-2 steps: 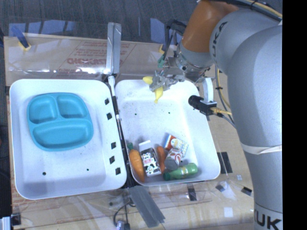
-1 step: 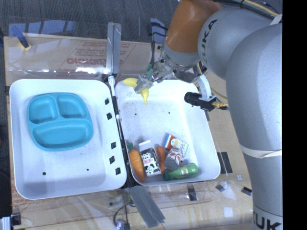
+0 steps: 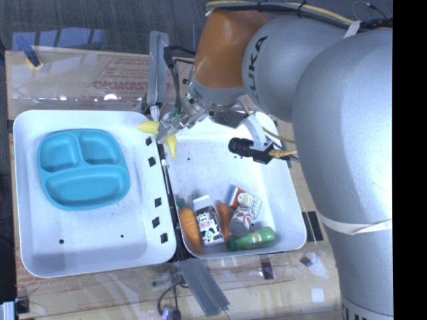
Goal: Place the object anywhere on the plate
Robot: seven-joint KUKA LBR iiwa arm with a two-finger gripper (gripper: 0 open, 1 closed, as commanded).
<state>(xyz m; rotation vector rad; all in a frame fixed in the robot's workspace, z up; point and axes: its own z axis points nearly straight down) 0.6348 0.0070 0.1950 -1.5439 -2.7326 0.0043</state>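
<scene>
Overhead slanted view of the bench with two shallow white bins set side by side. The left bin (image 3: 87, 245) holds a blue plate (image 3: 83, 167) with three compartments, lying flat toward the bin's upper left. The right bin (image 3: 280, 199) holds a cluster of toy foods near its lower edge: an orange carrot (image 3: 189, 228), a small white carton with black patches (image 3: 209, 227), a red-and-white packet (image 3: 245, 204) whose print is too small to read, a grey item (image 3: 239, 227) and a green bottle (image 3: 252, 239) lying on its side.

The grey arm (image 3: 333, 112) enters from the right; the letters "UKA" are legible on its casing beside the orange band (image 3: 223, 49). The gripper (image 3: 170, 122) hangs over the seam between the two bins at their upper end. A yellow object (image 3: 160, 133), banana-like in form, sits at the fingertips and appears pinched between them, its ends projecting over the rim between the bins; it is well apart from the plate. A black cylindrical fitting (image 3: 250, 149) projects from the wrist above the right bin.

Faint reddish printing on the board (image 3: 120, 79) behind the bins is not readable
</scene>
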